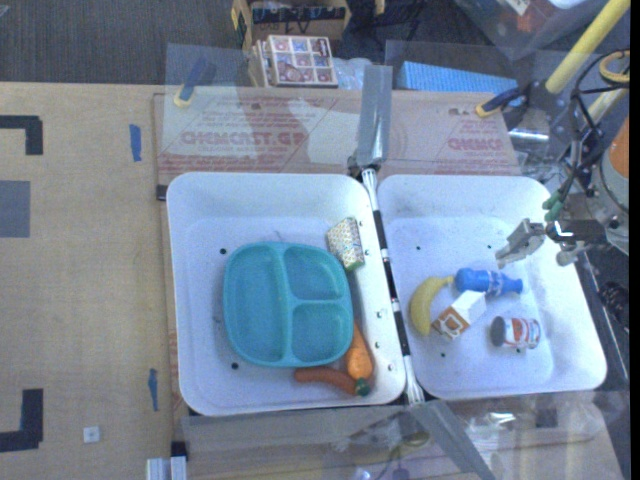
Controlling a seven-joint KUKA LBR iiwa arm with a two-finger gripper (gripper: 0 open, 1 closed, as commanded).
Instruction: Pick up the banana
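1. Teal plastic marks the left bin (200, 208): a divided plate (288, 304) lies flat in its middle, with a patterned small packet (346, 242) just beside its upper right corner and a toy carrot (360, 354) and a red-orange chilli-like piece (325, 377) along its lower right edge. None of this belongs to the task.
2. The banana (427, 303) lies in the right bin (575, 368), near the left wall, curved and flat on the floor; a small orange-and-white carton (452, 322) touches its lower right side, which I judge crowds a grasp from that side.
3. A blue bottle (488, 282) lies just right of the banana, and a red-and-white can (516, 333) sits further right.
4. The gripper (535, 236) hovers over the bin's upper right, well apart from the banana; whether its fingers are open or closed I cannot tell.
5. Brown cardboard covers the tabletop (80, 268); boxes and clutter stand behind.
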